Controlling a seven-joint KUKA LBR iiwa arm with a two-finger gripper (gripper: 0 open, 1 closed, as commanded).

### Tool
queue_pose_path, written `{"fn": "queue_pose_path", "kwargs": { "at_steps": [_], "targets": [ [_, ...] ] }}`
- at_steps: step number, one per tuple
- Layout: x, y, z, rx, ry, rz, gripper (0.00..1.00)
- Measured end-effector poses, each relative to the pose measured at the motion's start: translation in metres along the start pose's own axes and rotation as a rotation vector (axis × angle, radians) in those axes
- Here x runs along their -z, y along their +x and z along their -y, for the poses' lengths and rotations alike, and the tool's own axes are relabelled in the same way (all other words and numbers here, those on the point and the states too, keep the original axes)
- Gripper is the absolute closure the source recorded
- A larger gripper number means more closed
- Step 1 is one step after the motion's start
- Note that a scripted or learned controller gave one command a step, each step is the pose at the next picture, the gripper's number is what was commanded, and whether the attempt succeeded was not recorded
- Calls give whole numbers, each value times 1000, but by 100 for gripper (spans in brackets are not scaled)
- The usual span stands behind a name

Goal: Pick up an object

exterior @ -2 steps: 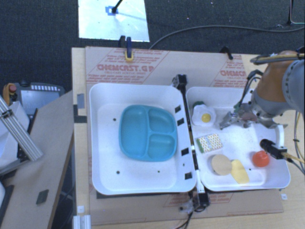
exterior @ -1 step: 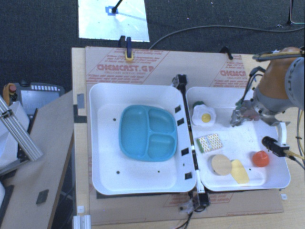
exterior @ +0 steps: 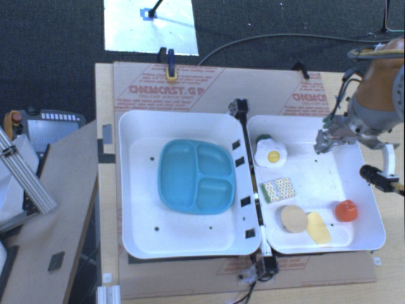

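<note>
Cardboard-covered desk [exterior: 190,84]: beside the blue divided plastic plate [exterior: 195,176], the right white bin [exterior: 367,233] holds a small red-orange toy fruit [exterior: 346,211], light, stiff, slippery; pinch its sides. Whether the hand [exterior: 324,142] is parted, I cannot tell

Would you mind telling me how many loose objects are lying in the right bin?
5: an egg at the upper left, a patterned block mid-left, a tan disc, a yellow piece and a red piece along the near side.
</note>
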State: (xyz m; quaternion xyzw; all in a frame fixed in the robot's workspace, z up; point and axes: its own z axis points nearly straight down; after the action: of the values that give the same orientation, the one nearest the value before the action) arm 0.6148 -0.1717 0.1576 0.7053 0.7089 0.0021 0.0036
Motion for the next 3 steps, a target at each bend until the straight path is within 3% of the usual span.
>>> {"fn": "queue_pose_path", "kwargs": {
  "at_steps": [1, 2, 3],
  "targets": [
    [65, 0, -4, 1, 0, 0, 100],
    [64, 0, -5, 1, 4, -1, 100],
    [74, 58, 4, 3, 6, -3, 100]
  ]
}}
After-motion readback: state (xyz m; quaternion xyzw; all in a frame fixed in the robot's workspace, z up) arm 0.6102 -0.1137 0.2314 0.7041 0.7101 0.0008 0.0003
